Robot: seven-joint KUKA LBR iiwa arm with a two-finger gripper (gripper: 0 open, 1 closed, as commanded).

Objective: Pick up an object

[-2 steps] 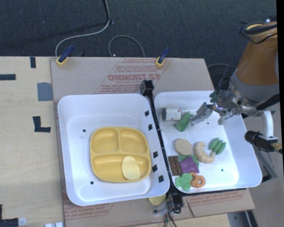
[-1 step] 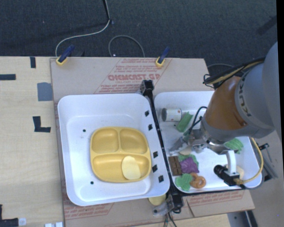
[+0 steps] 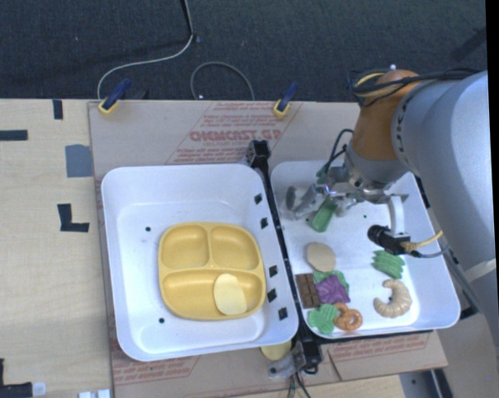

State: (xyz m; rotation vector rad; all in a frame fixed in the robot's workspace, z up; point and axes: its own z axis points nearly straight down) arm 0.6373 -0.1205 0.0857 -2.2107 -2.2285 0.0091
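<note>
My gripper (image 3: 306, 200) is low over the back left of the right bin (image 3: 440, 313), its two grey fingers (image 3: 293, 199) standing apart, open. A small green cylinder (image 3: 322, 219) lies tilted just below it, beside the nearer finger and not clasped between the two. Further forward in the same bin lie a tan oval piece (image 3: 320, 256), a brown bar (image 3: 306, 289), a purple piece (image 3: 333, 289), a green leafy piece (image 3: 323, 319), an orange pretzel (image 3: 350, 318), a croissant (image 3: 394, 299) and another green leaf (image 3: 390, 264).
The left bin (image 3: 126, 208) holds a yellow divided plate (image 3: 204, 252) with a pale yellow disc (image 3: 231, 296) in its front section. A black divider (image 3: 276, 234) runs between the bins. The grey arm (image 3: 445, 144) covers the right bin's back right corner.
</note>
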